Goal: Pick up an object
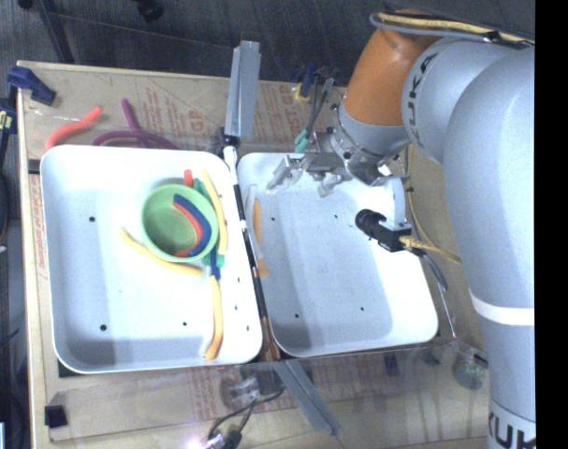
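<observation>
From my station, nothing was lifted yet. The left bin (78, 325) held a green bowl (178, 222) amid coloured strips, well apart from the gripper (307, 168), which hung over the right bin's (358, 330) far edge. I couldn't tell whether its fingers were apart.

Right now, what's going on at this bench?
A grey KUKA arm reaches in from the right, its gripper over the far edge of the right bin. Nothing shows between its fingers, so no pick has been made yet. The left bin holds a green bowl with red and blue pieces in it, and yellow strips lying around it. A thin orange piece lies along the right bin's left wall.
</observation>
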`<act>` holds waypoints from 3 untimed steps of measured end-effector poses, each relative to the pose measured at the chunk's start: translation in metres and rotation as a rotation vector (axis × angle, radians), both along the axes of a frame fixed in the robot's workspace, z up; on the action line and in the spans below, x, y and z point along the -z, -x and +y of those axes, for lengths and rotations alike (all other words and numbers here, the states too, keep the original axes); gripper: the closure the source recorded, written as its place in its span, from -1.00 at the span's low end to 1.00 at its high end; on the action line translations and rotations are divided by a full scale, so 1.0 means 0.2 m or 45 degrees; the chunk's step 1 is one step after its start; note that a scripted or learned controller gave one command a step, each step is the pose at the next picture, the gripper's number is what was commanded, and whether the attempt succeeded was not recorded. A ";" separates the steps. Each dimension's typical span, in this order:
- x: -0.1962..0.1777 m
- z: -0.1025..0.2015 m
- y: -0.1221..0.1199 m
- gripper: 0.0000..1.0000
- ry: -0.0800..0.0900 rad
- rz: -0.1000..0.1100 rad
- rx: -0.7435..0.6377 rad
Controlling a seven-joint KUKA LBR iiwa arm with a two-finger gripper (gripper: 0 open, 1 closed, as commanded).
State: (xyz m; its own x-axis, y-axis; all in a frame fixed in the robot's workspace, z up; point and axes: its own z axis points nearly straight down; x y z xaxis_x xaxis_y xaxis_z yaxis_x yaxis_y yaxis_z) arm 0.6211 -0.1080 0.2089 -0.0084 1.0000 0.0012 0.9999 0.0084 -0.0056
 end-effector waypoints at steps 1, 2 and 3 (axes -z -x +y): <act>0.09 0.29 0.13 -1.00 0.003 0.003 0.175; 0.38 0.22 0.10 -1.00 -0.024 -0.039 0.001; 0.45 0.17 0.01 -1.00 -0.051 -0.041 -0.278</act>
State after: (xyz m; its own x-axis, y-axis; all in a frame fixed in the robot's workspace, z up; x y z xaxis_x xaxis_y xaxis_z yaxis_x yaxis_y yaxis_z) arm 0.6184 -0.0740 0.1196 -0.2257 0.9735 0.0368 0.9739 0.2247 0.0312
